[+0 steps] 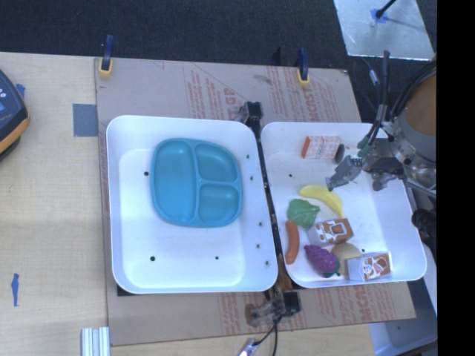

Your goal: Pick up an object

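The right bin (393,221) holds several toy foods: a yellow banana (321,197), a green leafy piece (303,212), a red sausage (292,242), purple grapes (320,259), a small carton (332,231), a second carton (369,266) and an orange-and-white box (320,147). My gripper (364,173) hangs over the bin's upper right part, just up and right of the banana. Its fingers (344,173) are spread open with nothing between them.
The left bin (126,221) carries a blue divided plate (197,182). A yellow-and-black device (10,117) lies at the bench's left edge. Two clamps (106,56) hold the cardboard sheet at the back. A black divider bracket (253,113) sits between the bins.
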`<act>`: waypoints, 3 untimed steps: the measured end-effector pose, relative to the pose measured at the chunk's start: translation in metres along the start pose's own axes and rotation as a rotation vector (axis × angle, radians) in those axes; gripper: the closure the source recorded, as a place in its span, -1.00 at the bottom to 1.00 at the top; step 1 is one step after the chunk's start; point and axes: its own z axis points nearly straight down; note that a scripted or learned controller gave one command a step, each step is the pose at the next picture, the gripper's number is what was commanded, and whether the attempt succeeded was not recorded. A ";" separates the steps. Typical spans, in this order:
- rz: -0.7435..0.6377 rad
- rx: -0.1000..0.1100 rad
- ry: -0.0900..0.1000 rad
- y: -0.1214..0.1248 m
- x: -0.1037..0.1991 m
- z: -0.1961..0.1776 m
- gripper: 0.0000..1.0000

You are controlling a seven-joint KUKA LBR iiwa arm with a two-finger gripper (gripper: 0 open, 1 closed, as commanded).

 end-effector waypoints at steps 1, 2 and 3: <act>0.000 0.000 -0.001 0.018 -0.023 0.112 -1.00; 0.001 -0.015 -0.008 0.052 -0.009 0.181 -1.00; -0.001 -0.014 -0.006 0.047 -0.014 0.181 -1.00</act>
